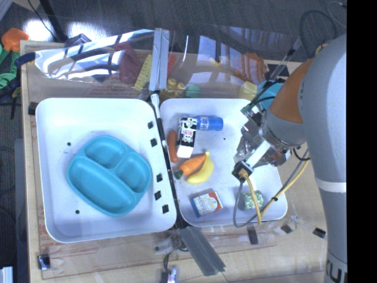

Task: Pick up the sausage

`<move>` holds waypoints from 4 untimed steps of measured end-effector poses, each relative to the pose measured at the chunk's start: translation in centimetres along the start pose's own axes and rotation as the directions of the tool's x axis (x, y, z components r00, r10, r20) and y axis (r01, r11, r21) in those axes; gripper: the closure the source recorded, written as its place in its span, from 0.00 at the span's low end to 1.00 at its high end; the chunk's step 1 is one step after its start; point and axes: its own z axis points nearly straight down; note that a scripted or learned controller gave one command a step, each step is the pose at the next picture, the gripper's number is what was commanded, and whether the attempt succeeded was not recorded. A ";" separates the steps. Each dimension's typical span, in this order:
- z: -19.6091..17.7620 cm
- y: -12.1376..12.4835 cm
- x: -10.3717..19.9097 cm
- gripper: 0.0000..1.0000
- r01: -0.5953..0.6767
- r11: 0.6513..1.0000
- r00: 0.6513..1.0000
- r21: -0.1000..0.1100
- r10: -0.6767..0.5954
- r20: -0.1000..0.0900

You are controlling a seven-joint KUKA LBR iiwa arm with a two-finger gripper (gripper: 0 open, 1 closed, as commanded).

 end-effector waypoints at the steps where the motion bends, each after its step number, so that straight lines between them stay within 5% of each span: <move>1: 2.3 -4.2 -2.7 1.00 -0.091 0.996 0.996 0.000 0.091 0.000; 2: 4.8 0.9 1.0 1.00 0.154 0.988 0.988 -0.003 -0.154 -0.002; 3: 4.7 4.7 6.1 1.00 0.531 0.847 0.847 -0.006 -0.531 0.000; 4: 4.2 1.4 1.2 1.00 0.723 0.690 0.690 -0.002 -0.723 0.001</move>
